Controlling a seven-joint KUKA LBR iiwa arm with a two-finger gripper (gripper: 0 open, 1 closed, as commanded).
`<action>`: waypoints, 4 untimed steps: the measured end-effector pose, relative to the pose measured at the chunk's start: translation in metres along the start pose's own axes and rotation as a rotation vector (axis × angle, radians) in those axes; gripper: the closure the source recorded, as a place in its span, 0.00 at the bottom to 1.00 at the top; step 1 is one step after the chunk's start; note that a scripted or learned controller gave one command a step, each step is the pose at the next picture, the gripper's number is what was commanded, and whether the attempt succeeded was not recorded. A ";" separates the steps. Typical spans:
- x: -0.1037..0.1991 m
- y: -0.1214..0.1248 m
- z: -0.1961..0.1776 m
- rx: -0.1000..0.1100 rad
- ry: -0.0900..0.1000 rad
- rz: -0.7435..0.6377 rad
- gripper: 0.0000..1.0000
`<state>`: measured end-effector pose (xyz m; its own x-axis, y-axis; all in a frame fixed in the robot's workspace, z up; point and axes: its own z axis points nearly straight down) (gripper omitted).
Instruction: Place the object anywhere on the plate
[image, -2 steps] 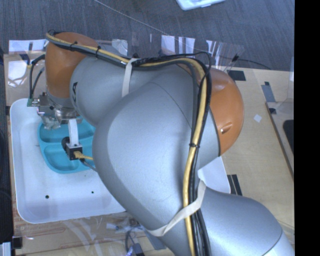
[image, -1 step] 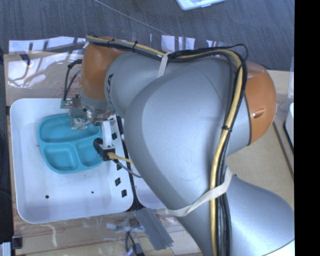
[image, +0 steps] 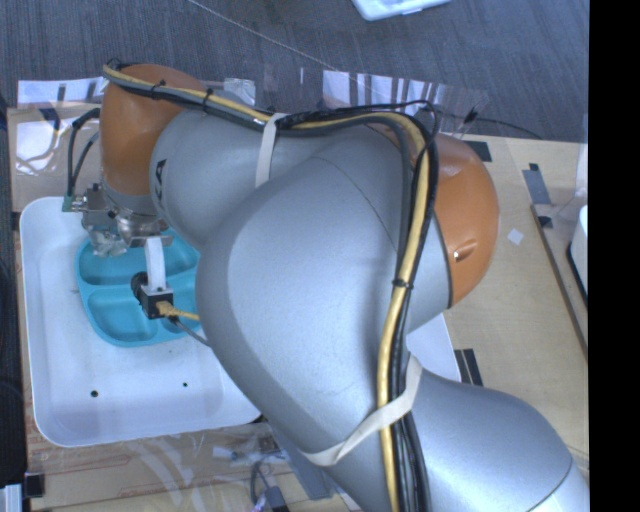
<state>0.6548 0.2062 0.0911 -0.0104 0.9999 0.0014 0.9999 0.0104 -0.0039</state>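
A blue divided plate (image: 118, 300) lies in the left white bin (image: 60, 390), near its upper middle. My gripper (image: 105, 240) hangs directly over the plate's far edge, under the orange wrist band. The big grey arm covers most of the view and hides the plate's right side. No object shows between gripper and plate; the gripper's underside is hidden by its own body.
The arm's bulk hides the right bin almost wholly; a sliver of its white rim (image: 440, 345) shows. A black-and-white cable fitting (image: 155, 295) dangles over the plate. Two small dark specks (image: 95, 393) lie on the left bin's floor. Wooden bench (image: 520, 300) extends right.
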 end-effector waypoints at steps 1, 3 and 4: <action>-0.066 0.000 0.000 0.002 -0.003 0.006 1.00; -0.010 0.001 -0.001 -0.003 -0.001 0.001 1.00; -0.029 0.000 0.000 0.002 -0.002 0.003 1.00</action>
<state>0.6552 0.1776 0.0909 -0.0072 1.0000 -0.0009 1.0000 0.0072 -0.0060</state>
